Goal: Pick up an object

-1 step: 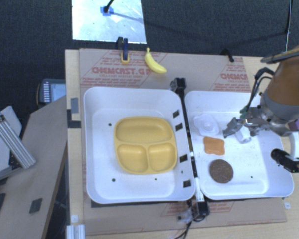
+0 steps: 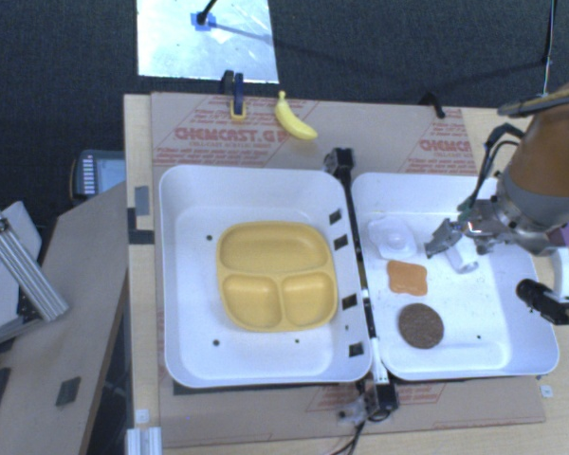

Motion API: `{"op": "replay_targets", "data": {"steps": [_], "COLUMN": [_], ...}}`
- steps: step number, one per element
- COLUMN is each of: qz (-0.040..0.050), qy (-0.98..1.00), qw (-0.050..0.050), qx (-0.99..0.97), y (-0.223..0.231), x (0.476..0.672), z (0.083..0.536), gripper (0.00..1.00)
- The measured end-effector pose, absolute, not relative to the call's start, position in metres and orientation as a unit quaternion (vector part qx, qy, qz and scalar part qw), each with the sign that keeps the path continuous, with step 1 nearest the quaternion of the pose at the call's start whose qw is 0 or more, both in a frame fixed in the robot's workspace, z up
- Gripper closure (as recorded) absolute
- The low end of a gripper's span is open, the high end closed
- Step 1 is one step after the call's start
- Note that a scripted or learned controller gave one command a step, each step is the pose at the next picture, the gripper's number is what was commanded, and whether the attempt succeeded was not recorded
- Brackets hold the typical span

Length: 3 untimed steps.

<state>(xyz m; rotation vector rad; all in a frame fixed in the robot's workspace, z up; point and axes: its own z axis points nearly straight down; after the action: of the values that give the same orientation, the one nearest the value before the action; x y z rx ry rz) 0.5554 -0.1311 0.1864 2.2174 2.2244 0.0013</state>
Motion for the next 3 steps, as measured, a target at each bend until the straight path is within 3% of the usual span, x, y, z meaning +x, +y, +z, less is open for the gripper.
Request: {"op": "replay_targets", "data": {"steps": [2, 3], "qz": [-0.0007, 0.0006], "qy": [0.708, 0.708], "qw": [-0.001, 0.001], "qx": [0.707, 0.706], "y": [-0.130, -0.130], "x": [0.563, 0.564], "z": [0.089, 0.103], "gripper": [0.00, 1.00]}}
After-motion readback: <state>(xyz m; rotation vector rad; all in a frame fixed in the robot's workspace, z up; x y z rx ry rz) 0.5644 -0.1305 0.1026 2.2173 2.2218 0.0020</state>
